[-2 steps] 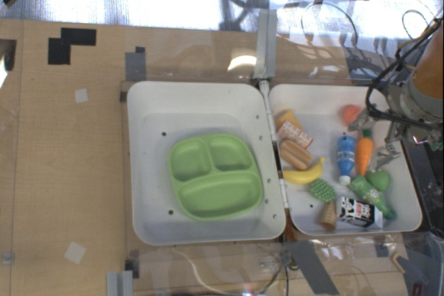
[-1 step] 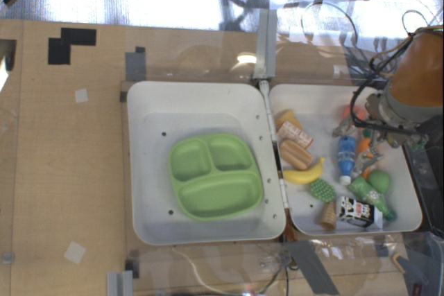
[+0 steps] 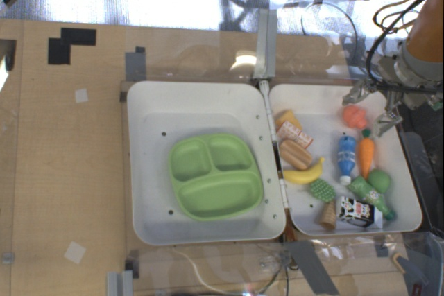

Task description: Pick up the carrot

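Probably lab: bench point(image 3: 62, 170), bins point(image 3: 149, 170).

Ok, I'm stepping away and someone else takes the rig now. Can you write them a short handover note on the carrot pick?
Gripper: open, holding nothing, poised over the far right end of the right bin, above a pink toy.
Carrot: lying in the right bin, toward its right side, between the blue bottle and the bin wall, a green vegetable just below it. It sits nearer the camera than the gripper.
Left bin: holds the green plate.
Done: arm is over the right bin.
Left: line up over the carrot, descend, close, lift.
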Robot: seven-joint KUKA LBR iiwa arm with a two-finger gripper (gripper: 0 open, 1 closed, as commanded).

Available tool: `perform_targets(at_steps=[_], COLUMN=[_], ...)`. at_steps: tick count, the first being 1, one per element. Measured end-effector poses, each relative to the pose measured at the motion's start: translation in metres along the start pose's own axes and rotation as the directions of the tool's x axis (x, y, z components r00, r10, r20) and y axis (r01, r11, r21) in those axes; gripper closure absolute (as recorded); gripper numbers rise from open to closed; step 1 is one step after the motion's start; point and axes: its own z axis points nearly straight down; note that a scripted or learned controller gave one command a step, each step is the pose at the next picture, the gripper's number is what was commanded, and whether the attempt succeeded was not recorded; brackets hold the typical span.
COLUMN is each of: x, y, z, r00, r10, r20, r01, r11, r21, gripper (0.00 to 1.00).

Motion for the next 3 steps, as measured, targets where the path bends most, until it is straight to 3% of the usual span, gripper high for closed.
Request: perform_targets(at_steps=[1,2,3], x=[0.006,0.035,0.022], y=[0.004,0.021,0.01], z=[0.043,0.062,0.087], r00=[0.986,0.935,0.863], r10=[-0.169,-0.356,-0.505], r20=[-0.005,-0.004,0.0], r01=[0.169,0.356,0.505], r11=[0.986,0.935,0.863], r21=[-0.008,-0.009,0.007], gripper=[0.0,0.0,0.0])
